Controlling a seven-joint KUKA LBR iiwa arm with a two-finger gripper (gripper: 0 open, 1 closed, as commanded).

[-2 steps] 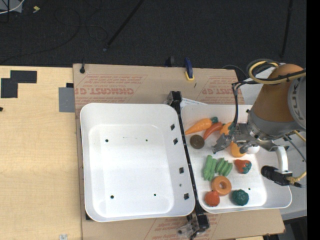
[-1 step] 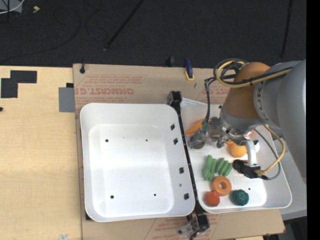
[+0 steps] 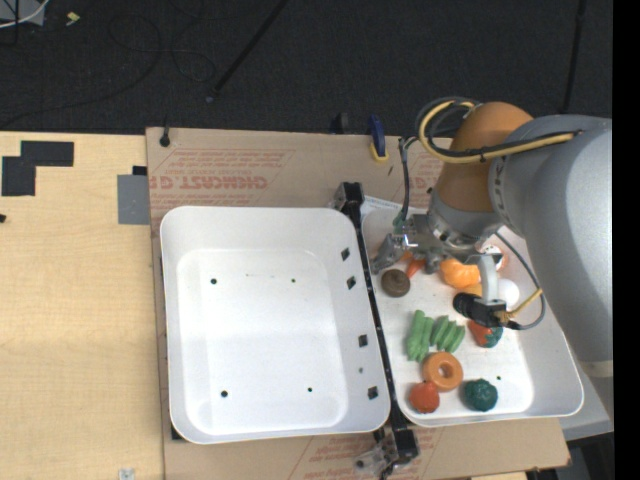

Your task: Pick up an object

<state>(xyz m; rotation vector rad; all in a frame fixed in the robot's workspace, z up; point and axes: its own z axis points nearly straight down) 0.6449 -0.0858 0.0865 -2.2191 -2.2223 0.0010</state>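
Arm: grey KUKA arm (image 3: 560,198) enters from the right side of the camera view, with the orange band (image 3: 480,158) above the wrist positioned over the far part of the right bin.
Gripper: gripper (image 3: 405,253) sits low over the far-left area of the right bin (image 3: 555,393), near the divider between the bins.
Finger state: cannot be determined; the wrist body and cabling cover the fingers, and nothing is visibly held.
Brown round object: brown round object (image 3: 397,283) lies just below the gripper, close to the bin's left wall.
Orange piece: orange piece (image 3: 460,273) lies beside the gripper on its right, partly covered by the wrist hardware.
Green bundle: green bundle (image 3: 432,333) of elongated pieces lies mid-bin, nearer the camera than the gripper.
Orange ring: orange ring (image 3: 442,370) rests just below the green bundle.
Red ball: red ball (image 3: 424,398) lies against the near wall, touching or just beside the ring.
Dark green ball: dark green ball (image 3: 480,395) lies near the near wall, right of the red ball.
Left bin: left bin (image 3: 180,318) stands beside the right bin, the two meeting at a black divider (image 3: 362,298).
Bench: both bins rest on a cardboard sheet (image 3: 250,168) over the wooden bench (image 3: 70,318).
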